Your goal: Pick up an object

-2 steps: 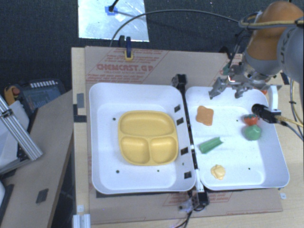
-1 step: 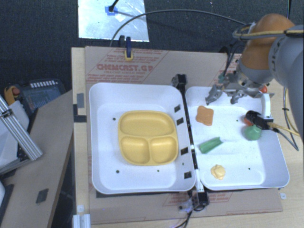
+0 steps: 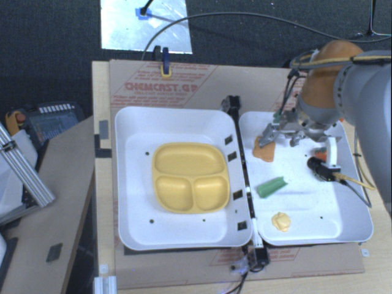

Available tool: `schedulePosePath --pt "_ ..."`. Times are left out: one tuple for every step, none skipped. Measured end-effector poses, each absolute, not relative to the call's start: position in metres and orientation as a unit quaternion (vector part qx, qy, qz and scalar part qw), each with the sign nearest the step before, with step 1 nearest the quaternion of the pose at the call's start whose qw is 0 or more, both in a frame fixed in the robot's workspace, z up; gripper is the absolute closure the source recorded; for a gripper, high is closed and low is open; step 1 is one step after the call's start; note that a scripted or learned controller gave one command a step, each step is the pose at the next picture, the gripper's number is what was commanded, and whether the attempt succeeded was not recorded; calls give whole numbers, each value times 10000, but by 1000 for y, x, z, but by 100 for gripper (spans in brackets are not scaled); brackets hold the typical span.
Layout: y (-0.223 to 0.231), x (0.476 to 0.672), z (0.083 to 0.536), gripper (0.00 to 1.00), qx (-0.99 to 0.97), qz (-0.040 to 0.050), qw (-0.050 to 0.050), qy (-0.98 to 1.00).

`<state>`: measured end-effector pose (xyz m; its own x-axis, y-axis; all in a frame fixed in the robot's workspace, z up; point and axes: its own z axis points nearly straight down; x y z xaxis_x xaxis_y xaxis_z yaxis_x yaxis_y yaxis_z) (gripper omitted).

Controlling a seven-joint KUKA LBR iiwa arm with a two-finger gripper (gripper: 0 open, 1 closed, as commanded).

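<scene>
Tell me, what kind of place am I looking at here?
Probably a robotics lab or test bench: a grey robot arm reaches over two white bins, one holding a yellow divided tray, with loose cables behind.

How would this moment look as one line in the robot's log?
task: pick up object | gripper: over right bin, above orange piece | green piece, yellow piece: untouched | left bin: yellow tray

We saw both white bins (image 3: 184, 118) looking like smooth moulded plastic with a soft sheen. The yellow divided tray (image 3: 188, 176) looked like matt plastic too. The green piece (image 3: 271, 187) seemed smooth and slightly glossy, the orange piece (image 3: 264, 152) duller. Under them sat printed cardboard (image 3: 184, 81), matt and papery. The arm (image 3: 361, 94) had a smooth grey painted shell, and the foil-like sheet (image 3: 144, 17) behind shone.
</scene>
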<state>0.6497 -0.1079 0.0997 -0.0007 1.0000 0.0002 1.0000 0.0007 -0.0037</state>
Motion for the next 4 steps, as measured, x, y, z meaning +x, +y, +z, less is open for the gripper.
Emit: schedulePosePath --pt "-108 653 115 100 -7068 -14 -20 -7074" --pt "-98 659 172 100 -7053 -27 -33 -7089" --pt "-89 658 230 100 -7051 -28 -33 -7091" --pt "-89 659 247 100 -7054 -15 -17 -7088"
